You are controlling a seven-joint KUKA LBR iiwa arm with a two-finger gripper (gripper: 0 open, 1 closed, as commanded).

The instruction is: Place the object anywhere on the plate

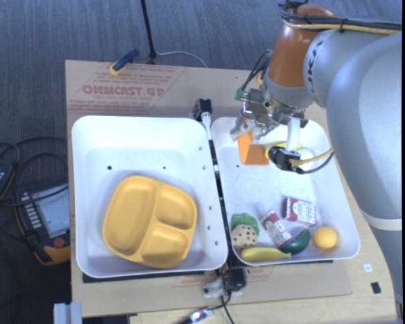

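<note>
Half the orange block [252, 151] hides beneath the claw [255, 128].

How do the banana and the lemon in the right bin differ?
The banana is long and slightly curved, lying along the bin's near edge; the lemon is round and compact. The banana touches the green item beside it; the lemon sits further right, near the bin's corner. Both are yellow and lie apart from the gripper.
</note>
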